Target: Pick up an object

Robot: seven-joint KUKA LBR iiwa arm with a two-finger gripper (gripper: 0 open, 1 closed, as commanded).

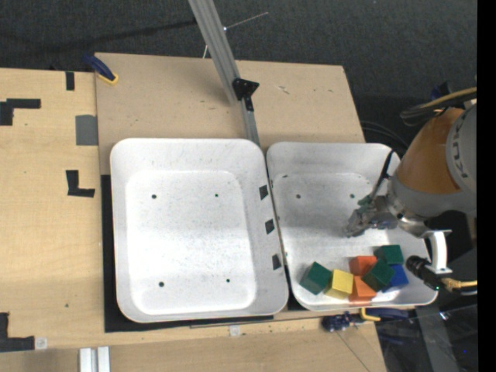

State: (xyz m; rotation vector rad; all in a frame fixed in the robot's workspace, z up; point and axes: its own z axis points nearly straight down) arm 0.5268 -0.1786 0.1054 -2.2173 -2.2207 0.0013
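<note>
Gripper [361, 222] low over right bin [325, 161]

A plywood bench [217, 91] is being framed by dark carpet [349, 14], with a grey metal pole [217, 37] slanting overhead.

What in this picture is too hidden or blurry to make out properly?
- Gripper, camera view: small, dark and blurred over the right bin; its state is unreadable.
- Block pile, camera view: green, yellow, orange and blue blocks overlap, so the exact count and which lies lowest are unclear.
- Arm, camera view: cut off by the right edge.
- Blue object below the right bin, camera view: too small to identify.
</note>
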